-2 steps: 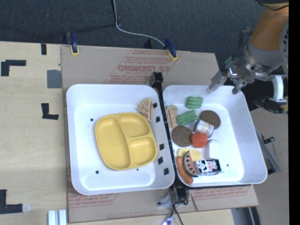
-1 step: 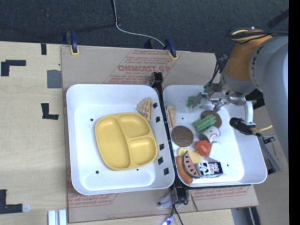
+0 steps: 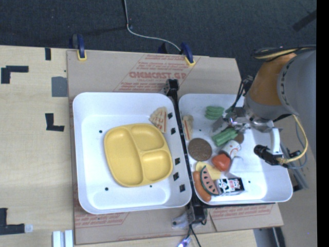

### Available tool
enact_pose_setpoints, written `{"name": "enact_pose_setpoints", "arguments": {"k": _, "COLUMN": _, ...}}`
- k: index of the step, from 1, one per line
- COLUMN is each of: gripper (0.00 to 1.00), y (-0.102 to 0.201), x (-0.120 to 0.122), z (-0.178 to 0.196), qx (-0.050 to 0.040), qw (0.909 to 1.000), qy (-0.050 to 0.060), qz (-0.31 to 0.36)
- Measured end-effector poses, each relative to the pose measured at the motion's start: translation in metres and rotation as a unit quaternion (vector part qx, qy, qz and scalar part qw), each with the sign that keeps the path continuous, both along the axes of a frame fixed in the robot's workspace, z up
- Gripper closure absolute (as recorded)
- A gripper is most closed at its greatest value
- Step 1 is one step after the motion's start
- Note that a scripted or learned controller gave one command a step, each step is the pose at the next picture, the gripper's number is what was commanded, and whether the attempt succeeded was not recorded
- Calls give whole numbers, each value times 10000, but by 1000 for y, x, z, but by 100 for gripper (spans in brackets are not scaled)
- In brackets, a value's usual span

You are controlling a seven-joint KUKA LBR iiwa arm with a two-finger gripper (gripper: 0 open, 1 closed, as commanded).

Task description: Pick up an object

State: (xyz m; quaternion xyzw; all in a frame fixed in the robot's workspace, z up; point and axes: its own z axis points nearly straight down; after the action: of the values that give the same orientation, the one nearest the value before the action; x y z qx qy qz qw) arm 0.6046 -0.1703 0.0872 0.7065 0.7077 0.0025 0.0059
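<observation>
My gripper [image 3: 234,123] hangs over the upper middle of the right bin [image 3: 272,189], at the end of the grey arm with the orange band [image 3: 267,81]. Just under it, touching or nearly so, lies a long green vegetable [image 3: 224,137]. A second green piece [image 3: 214,111] sits a little further back. Below them lie a brown round cookie [image 3: 199,149], a red tomato [image 3: 221,161], a watermelon slice [image 3: 204,181] and a black-and-white carton [image 3: 230,185]. A tan cone-like piece [image 3: 187,125] rests by the bin's left wall.
The left bin [image 3: 87,138] holds a yellow divided plate [image 3: 138,153] and a tan sandwich wedge [image 3: 161,118] at its upper right. A black divider [image 3: 177,138] runs between the bins. A black cable plug [image 3: 264,153] and a yellow cable hang off the arm over the right bin.
</observation>
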Motion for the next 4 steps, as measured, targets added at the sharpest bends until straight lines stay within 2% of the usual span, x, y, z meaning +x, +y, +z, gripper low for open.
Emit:
{"name": "enact_pose_setpoints", "arguments": {"k": 1, "gripper": 0, "y": 40, "x": 69, "z": 0, "qx": 5, "qw": 10000, "qy": 18, "qz": 24}}
{"name": "enact_pose_setpoints", "arguments": {"k": 2, "gripper": 0, "y": 27, "x": 28, "z": 1, "qx": 6, "qw": 10000, "qy": 10, "qz": 1}}
{"name": "enact_pose_setpoints", "arguments": {"k": 3, "gripper": 0, "y": 46, "x": 65, "z": -5, "qx": 23, "qw": 10000, "qy": 64, "qz": 12}}
{"name": "enact_pose_setpoints", "arguments": {"k": 4, "gripper": 100, "y": 46, "x": 63, "z": 4, "qx": 43, "qw": 9999, "qy": 122, "qz": 9}}
